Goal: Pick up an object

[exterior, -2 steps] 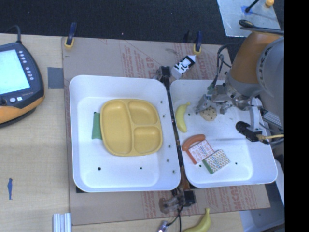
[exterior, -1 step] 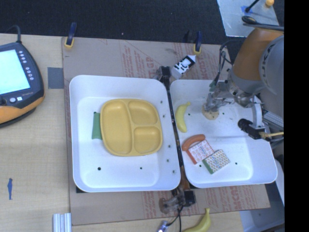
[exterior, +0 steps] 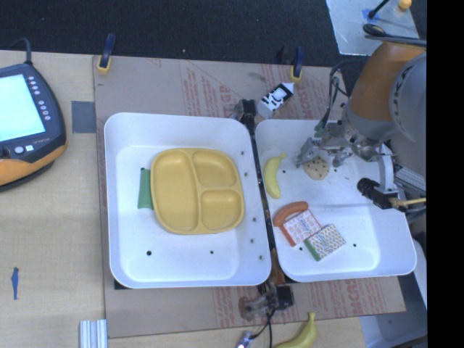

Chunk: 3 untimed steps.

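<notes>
A banana (exterior: pixel 301 333) lies on the bench at the bottom edge of the frame, just below the two white bins; the left bin (exterior: pixel 123 194) holds a yellow divided plate (exterior: pixel 196 191) with a green strip (exterior: pixel 145 188) tucked under its left side. In the right bin (exterior: pixel 391 256), a smaller banana (exterior: pixel 272 176) lies by the left wall, with a red sausage (exterior: pixel 288 212) and two small packets (exterior: pixel 313 233) toward the lower middle. At the upper right, the arm's gripper (exterior: pixel 317 158) hangs with fingers spread narrowly over a tan cookie (exterior: pixel 316 168), which rests on the bin floor at its tips; whether they grip it cannot be told.
</notes>
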Available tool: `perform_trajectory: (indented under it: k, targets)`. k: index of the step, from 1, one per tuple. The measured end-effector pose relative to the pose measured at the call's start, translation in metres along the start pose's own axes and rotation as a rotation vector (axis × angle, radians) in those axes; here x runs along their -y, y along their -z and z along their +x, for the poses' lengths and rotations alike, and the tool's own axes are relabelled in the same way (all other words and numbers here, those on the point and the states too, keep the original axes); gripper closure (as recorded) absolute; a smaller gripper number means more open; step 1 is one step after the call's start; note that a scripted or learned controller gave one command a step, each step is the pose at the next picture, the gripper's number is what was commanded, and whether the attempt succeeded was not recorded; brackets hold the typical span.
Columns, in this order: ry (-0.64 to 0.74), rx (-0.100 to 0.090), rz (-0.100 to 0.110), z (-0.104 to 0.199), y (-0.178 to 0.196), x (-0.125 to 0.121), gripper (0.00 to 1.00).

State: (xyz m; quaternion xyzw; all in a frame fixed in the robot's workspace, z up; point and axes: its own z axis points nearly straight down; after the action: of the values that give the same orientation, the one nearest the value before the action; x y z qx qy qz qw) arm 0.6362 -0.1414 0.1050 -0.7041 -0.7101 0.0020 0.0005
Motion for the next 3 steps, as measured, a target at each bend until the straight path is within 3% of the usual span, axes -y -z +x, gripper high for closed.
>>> perform_trajectory:
  k: [1,2,3]
  targets:
    - [-0.004,-0.002,-0.001,-0.015,-0.002,-0.02,0.0]
    - [-0.004,-0.001,0.002,-0.009,-0.014,0.007,0.0]
    - [-0.003,-0.001,0.003,0.022,-0.013,0.016,0.0]
